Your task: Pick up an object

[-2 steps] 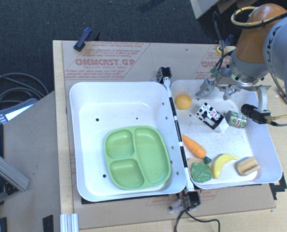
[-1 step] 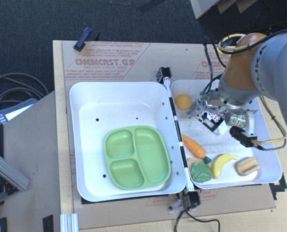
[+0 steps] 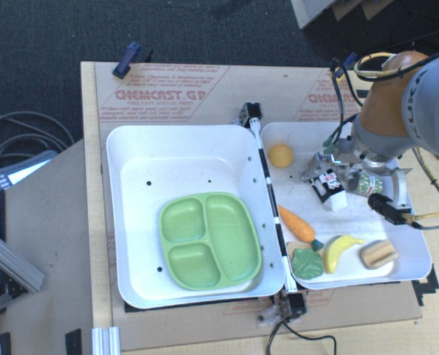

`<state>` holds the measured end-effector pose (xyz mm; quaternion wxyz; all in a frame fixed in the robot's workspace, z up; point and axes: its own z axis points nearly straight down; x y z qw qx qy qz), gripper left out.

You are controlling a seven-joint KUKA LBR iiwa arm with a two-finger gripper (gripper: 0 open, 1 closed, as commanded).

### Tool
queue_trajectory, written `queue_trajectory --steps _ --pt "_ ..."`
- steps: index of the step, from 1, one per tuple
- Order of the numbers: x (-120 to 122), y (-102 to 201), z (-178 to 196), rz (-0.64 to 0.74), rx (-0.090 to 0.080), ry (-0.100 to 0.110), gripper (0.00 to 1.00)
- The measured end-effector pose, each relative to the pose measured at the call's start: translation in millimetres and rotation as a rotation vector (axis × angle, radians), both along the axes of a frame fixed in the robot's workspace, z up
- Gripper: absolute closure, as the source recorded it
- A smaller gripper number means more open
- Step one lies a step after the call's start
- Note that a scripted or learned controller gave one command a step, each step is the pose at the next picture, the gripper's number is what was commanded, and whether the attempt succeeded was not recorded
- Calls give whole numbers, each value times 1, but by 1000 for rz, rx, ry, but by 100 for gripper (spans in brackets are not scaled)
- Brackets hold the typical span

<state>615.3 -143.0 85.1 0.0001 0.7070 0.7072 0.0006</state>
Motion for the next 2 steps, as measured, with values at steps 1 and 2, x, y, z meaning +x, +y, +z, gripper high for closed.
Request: queue_trajectory --steps 1,2 --pt "0 0 10 -1 -1 -2 100" --pt "-34 81 100 1 0 0 100"
